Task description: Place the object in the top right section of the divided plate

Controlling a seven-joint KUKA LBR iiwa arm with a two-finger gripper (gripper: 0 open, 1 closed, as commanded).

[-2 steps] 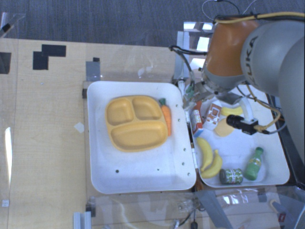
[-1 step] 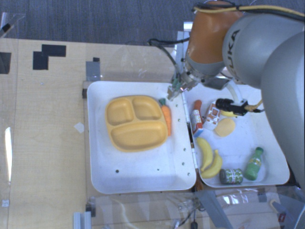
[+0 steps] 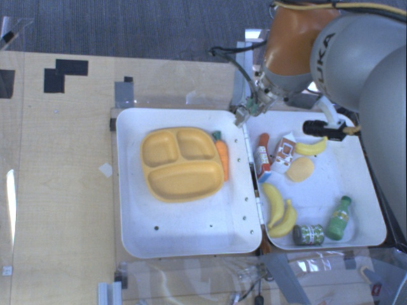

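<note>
At the near edge of the right bin (image 3: 372,230), a small green-labelled can (image 3: 309,234) is lying on its side just beside a green bottle (image 3: 339,218) with a yellow label (neither label is readable from here). A pair of bananas (image 3: 278,208) is lying along that bin's left wall. Further back, a pale yellow round piece (image 3: 300,169) is sitting beside a small white and red carton (image 3: 284,152), whose print is too small to make out, with a red bottle (image 3: 262,153) to its left and a single banana (image 3: 311,147) to its right.

In the left bin (image 3: 184,230), the yellow divided plate (image 3: 181,164) is resting toward the far side, and a toy carrot (image 3: 221,159) is lying against its right rim, outside the top right section.

Beyond, the gripper (image 3: 245,112) is hanging over the far end of the wall between the bins, holding nothing; whether its fingers are apart I cannot tell. Part of the "KUKA" lettering is showing on the grey arm (image 3: 356,49) above the worktop (image 3: 57,170).
</note>
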